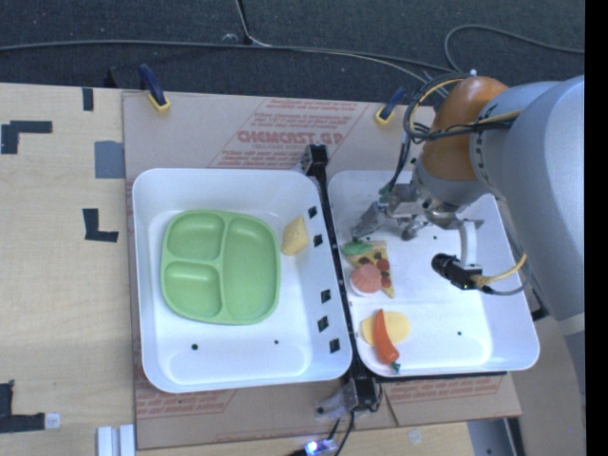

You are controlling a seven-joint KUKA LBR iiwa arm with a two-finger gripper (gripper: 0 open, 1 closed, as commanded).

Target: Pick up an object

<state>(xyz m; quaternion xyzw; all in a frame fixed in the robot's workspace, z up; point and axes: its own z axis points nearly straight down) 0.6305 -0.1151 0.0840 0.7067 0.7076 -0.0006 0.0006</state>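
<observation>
The right bin (456, 345) holds several toy foods along its left side. A pink round piece (365, 279) lies against a yellow slice with red dots (379, 257) and a green bit (353, 248). Nearer the front, an orange carrot-like piece (384, 340) rests on a yellow disc (398, 325). My gripper (389, 225) hangs at the back left of this bin, just behind the slice. Its fingers are spread open, one dark finger (367, 222) slanting toward the green bit. Nothing sits between them.
The left bin (237, 359) holds a green divided plate (220, 266) and a yellow wedge (295, 237) by its right wall. A black divider (328, 255) runs between the bins. The grey arm covers the right bin's far right, with a black fitting and yellow cable (458, 272) hanging off it.
</observation>
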